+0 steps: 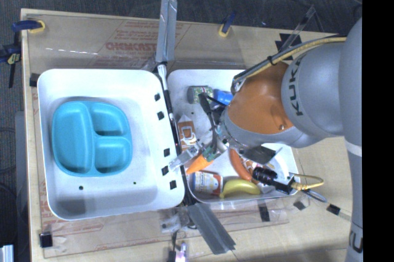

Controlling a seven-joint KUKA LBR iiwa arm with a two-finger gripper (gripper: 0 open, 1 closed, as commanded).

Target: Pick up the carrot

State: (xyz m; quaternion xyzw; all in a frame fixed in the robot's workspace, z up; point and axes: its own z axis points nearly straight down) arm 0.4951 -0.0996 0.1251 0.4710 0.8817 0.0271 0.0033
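Item: carrot (198, 163), orange, lying in the right bin (289, 159) near its left wall, toward the front edge. Gripper (206, 150) low directly over it; whether it is released or clenched cannot be told, the wrist masking it. Adjacent: banana (240, 187) and a small jar (206, 181) along the front edge. Left bin (55, 205) holds a blue tray (91, 137). Advice: probably best to straddle the carrot across its width, clear of the wall, before lifting.

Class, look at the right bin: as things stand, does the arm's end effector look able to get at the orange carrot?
Probably yes. The end effector is low in the right white bin, right beside the orange carrot, whose left end shows uncovered. A yellow banana and a small food pouch crowd it from below.
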